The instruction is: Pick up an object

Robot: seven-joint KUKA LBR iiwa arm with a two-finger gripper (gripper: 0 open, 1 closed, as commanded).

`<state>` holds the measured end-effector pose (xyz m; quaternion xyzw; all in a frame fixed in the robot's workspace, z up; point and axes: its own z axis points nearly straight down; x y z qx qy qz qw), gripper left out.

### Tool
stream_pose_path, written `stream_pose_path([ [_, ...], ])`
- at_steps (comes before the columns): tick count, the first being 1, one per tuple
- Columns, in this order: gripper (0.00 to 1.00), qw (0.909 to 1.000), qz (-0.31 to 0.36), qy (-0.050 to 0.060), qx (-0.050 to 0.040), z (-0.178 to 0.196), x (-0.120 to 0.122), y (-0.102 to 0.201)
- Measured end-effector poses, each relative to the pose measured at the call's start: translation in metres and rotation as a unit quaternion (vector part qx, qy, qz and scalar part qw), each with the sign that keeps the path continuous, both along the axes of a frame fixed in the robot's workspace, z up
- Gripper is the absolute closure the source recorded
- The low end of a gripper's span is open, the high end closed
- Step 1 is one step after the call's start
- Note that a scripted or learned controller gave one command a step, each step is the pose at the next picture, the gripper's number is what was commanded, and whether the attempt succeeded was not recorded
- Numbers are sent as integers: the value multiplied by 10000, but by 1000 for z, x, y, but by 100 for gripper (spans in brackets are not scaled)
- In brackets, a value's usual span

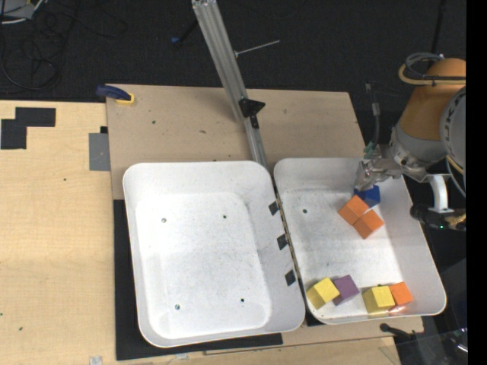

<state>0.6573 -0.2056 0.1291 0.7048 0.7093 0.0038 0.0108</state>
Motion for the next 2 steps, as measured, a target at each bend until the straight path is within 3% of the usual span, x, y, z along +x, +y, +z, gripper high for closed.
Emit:
stream_pose_path([
  [1, 100, 10000, -19, 77, 44, 56, 8, 7],
  [2, 100, 10000, -18, 79, 41, 105, 9, 5],
])
